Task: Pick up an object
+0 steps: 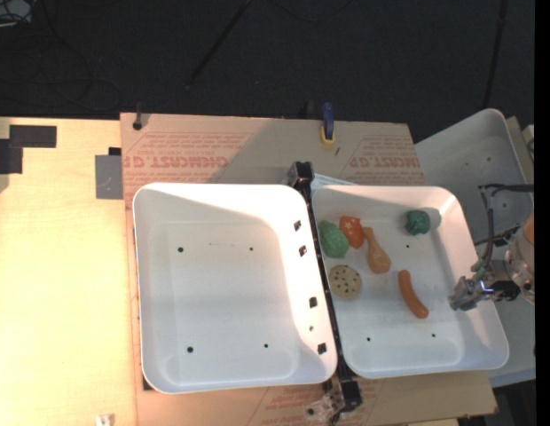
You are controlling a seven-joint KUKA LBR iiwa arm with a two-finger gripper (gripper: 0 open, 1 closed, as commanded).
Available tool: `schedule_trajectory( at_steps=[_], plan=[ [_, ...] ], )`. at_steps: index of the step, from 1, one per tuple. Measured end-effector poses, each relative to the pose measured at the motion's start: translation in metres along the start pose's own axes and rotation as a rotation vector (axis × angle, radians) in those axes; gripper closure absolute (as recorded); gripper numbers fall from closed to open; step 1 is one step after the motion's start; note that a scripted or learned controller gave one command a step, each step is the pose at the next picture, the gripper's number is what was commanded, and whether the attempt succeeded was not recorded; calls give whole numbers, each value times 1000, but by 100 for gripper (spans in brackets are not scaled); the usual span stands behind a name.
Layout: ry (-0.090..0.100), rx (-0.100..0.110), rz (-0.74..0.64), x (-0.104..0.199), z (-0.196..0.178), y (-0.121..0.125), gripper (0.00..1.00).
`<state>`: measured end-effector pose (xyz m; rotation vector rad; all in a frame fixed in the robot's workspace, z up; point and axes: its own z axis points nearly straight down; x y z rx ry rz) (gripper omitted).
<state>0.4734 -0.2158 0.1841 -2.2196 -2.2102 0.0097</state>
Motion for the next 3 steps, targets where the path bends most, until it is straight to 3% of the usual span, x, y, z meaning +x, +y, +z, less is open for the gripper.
schedule_trajectory(
  at_steps=[1, 2, 3],
  plan=[
    [-6, -22, -7, 27, -160, 4, 100],
    [4, 7, -3, 3, 7, 15, 100],
    [-4, -18, -7, 36, -155, 1, 100]
  ],
)
